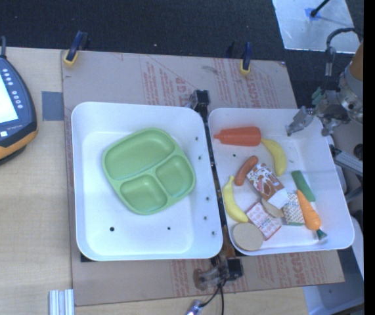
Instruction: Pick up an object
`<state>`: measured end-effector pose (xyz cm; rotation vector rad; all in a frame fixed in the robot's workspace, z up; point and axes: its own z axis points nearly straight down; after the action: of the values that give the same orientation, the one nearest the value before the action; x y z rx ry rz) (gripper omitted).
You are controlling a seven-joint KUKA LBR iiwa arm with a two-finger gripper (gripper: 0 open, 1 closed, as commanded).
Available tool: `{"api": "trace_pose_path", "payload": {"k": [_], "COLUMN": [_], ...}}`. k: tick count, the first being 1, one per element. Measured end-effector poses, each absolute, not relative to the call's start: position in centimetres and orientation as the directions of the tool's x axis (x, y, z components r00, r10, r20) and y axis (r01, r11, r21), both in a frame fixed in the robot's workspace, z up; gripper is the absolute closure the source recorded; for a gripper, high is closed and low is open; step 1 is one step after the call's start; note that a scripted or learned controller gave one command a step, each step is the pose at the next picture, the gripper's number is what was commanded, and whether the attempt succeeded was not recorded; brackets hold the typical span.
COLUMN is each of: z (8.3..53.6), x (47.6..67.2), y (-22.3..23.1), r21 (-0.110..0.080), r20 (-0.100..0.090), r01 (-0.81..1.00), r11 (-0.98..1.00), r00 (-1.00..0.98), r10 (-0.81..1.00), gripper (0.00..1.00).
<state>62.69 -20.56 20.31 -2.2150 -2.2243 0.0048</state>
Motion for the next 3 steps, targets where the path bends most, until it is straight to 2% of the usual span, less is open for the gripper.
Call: {"api": "trace_pose_path", "payload": {"k": [1,2,3], "z": [9.0,10.2,11.9], "x": [60.0,60.0,65.3], "y": [-17.9,-18.0,-11.3], "r21": [-0.008,-0.007,-0.019], "r20": [0.001,-0.001,0.001], "r01": [1.000,1.000,1.000], "r11": [0.003,0.003,0.006], "r00": [-0.003,-0.003,-0.006], "r10": [1.000,1.000,1.000], "gripper": [0.00,1.00,1.00]}}
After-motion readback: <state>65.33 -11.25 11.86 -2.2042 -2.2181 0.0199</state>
